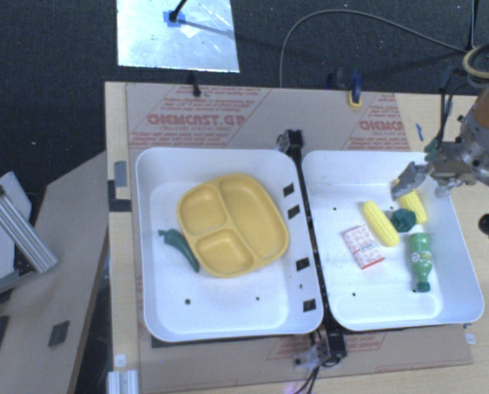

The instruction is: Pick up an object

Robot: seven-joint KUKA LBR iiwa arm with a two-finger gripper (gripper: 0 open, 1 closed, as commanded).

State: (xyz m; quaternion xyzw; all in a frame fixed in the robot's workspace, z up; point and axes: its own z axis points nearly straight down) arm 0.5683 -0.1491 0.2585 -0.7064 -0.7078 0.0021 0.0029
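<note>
- The bench (pixel 228 109), covered by a brown sheet with red lettering, lies under everything; the gripper (pixel 421 183) hangs above its right half, near the far right edge.
- The left bin (pixel 154 220), white and shallow, sits well to the left of the gripper, across the black divider strip (pixel 303 236) where the two bins meet.
- The right bin (pixel 458 302) is directly below the gripper; the tool is over its far right part, close to the rim.
- The arm (pixel 482 130), grey with an orange band near the top right, reaches in from the right and ends in the gripper.
- A yellow divided plate (pixel 232 224) with three compartments rests in the left bin, far left of the tool and slightly nearer the camera.
- A green bottle (pixel 421 261) lies in the right bin, nearer the camera than the gripper and almost straight below it in the view.
- A yellow corn cob (pixel 381 223) lies just left of the tool and a little toward the camera, at a slant.
- A second yellow piece (pixel 414 206) lies right under the gripper tips, partly covered by them; whether they touch it I cannot tell.
- A dark green pepper-like item (pixel 179 246) lies at the plate's left edge, farthest from the tool.
- A small red-and-white packet (pixel 363 246) lies left of the bottle, nearer the camera than the gripper.
- A small teal object (pixel 404 219) sits between the corn cob and the second yellow piece, just below the tool.
- How wide the gripper stands cannot be told at this angle.
</note>
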